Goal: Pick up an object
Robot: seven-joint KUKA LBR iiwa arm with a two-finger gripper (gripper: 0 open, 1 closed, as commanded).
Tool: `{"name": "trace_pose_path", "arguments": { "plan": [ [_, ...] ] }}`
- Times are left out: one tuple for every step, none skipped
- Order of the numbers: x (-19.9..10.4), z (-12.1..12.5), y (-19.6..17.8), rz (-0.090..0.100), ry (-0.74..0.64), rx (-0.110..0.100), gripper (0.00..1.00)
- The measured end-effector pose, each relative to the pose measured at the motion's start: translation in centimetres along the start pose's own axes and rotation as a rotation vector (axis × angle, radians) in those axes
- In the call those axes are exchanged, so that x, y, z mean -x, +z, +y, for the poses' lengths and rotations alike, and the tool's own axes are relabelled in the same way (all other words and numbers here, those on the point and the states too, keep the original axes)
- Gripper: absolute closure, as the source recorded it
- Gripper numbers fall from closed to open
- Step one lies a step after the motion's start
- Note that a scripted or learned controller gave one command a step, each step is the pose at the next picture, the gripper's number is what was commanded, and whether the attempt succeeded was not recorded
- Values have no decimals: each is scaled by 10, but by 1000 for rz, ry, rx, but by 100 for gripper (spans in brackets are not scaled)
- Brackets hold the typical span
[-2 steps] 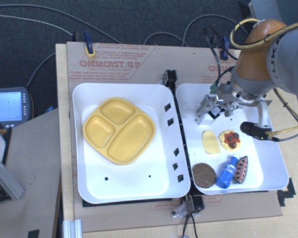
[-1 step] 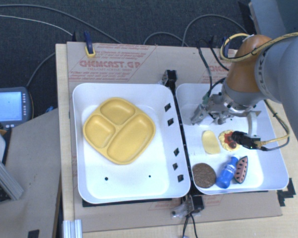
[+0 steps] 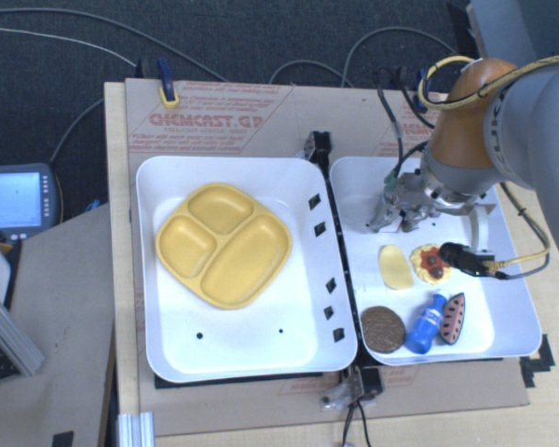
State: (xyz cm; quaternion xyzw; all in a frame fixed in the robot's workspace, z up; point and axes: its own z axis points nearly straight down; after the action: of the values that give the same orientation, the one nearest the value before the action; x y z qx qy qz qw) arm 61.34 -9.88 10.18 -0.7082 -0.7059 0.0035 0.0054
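Observation:
In the right bin [image 3: 508, 329] lie several small things: a pale yellow piece [image 3: 395, 266], a red and yellow item [image 3: 430, 262], a brown round disc [image 3: 383, 329], a blue bottle [image 3: 427, 324] and a red, dark-speckled slice [image 3: 455, 318]. My gripper [image 3: 397, 215] hangs low over the far part of this bin, just beyond the pale yellow piece and apart from it. I see nothing held in it.
A yellow divided plate [image 3: 224, 243] lies in the left bin [image 3: 252, 352]. A row of black clips [image 3: 328, 250] runs along the wall between the bins. The grey arm with its orange band [image 3: 466, 124] reaches in from the upper right.

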Motion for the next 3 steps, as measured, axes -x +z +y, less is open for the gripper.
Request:
{"name": "trace_pose_path", "arguments": {
  "plan": [
    [5, -5, -42, 0, 0, 2, 100],
    [2, -3, -106, -3, -5, 19, 100],
    [1, -2, -108, -2, -5, 15, 100]
  ]
}}
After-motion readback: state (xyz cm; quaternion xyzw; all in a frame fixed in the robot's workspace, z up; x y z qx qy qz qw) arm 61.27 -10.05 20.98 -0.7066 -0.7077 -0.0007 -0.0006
